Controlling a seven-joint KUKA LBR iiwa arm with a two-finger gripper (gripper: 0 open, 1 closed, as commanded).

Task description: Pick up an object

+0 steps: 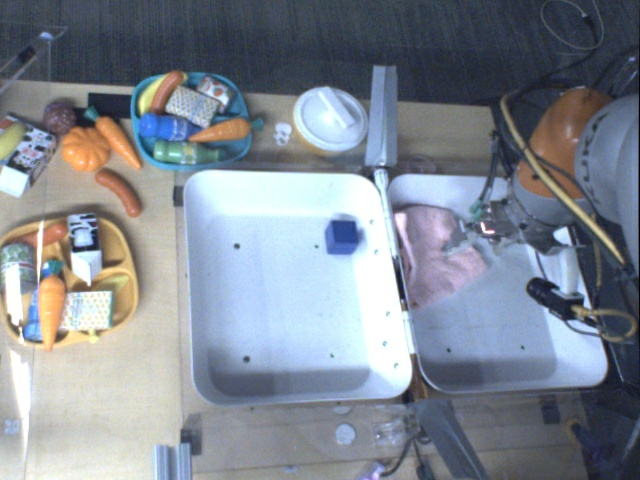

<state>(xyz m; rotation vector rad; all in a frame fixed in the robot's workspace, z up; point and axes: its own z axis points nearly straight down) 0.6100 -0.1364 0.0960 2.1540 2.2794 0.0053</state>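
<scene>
My gripper (470,236) sits low in the right bin (520,363), at the pink cloth (432,253); whether it is clenched or released cannot be told. Blue cube (342,236) lies in the left bin (280,358).

Arm (600,158) is chunky light grey metal with a rounded orange band (562,133) above the wrist. Yellowish and black cables (545,183) loop over it, plus a black connector (548,293) with a yellow-tipped lead lower down. Pincer (478,230) end is grey, tiny reddish light on it
</scene>
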